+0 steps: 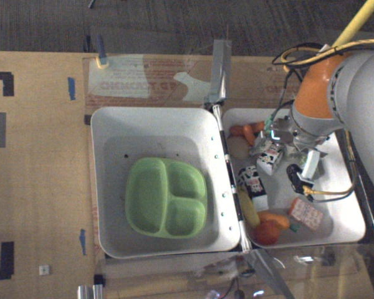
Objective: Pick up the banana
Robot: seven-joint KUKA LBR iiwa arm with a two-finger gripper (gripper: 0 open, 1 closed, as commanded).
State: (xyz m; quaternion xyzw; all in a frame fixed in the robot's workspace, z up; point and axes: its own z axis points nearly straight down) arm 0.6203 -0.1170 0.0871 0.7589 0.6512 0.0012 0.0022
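Observation:
The banana [248,208] is yellow and lies lengthwise against the left wall of the right bin [346,229], near its front. My gripper [272,143] hangs low over the back half of that bin, just above a black-and-white cow-patterned carton [269,158]. It is well behind the banana and a little to its right. The wrist body hides its tips.
A second cow-patterned carton [254,185] lies just behind the banana. A red tomato [268,233], an orange piece [276,219] and a pink box [306,213] sit at the front. Carrots [246,131] lie at the back. The left bin [106,167] holds a green divided plate [166,197].

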